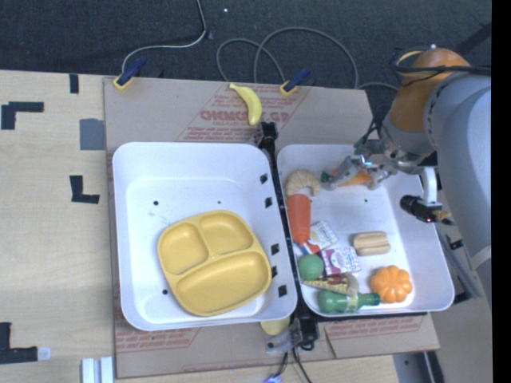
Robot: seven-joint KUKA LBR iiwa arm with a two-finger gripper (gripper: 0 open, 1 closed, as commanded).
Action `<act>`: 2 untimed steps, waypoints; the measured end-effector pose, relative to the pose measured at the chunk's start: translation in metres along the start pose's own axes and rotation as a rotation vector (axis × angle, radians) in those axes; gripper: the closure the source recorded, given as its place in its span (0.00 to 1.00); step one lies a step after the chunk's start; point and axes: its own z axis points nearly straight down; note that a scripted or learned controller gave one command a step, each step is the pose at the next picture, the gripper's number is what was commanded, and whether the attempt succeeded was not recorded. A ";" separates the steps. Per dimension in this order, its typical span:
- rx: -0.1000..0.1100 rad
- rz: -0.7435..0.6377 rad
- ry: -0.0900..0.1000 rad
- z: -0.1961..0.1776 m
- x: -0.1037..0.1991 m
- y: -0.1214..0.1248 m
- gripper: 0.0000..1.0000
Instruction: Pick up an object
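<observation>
One small orange piece (357, 179) sits pinched in the hand (361, 168).

The gripper (354, 170) hangs over the right bin's (415, 298) far end, just above a small orange piece (357, 180). A yellow divided plate (214, 262) lies in the left bin (136, 166). A banana (247, 102) rests on the tabletop (48, 246) beyond.

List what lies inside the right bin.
The right bin holds a croissant, carrot, bread roll, small pumpkin, snack packets, corn cob and green vegetables. Whatever lies beneath them stays hidden.
</observation>
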 end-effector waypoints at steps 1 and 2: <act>0.005 -0.004 0.023 0.001 -0.025 0.001 0.00; -0.002 0.000 0.001 0.000 0.010 0.000 0.00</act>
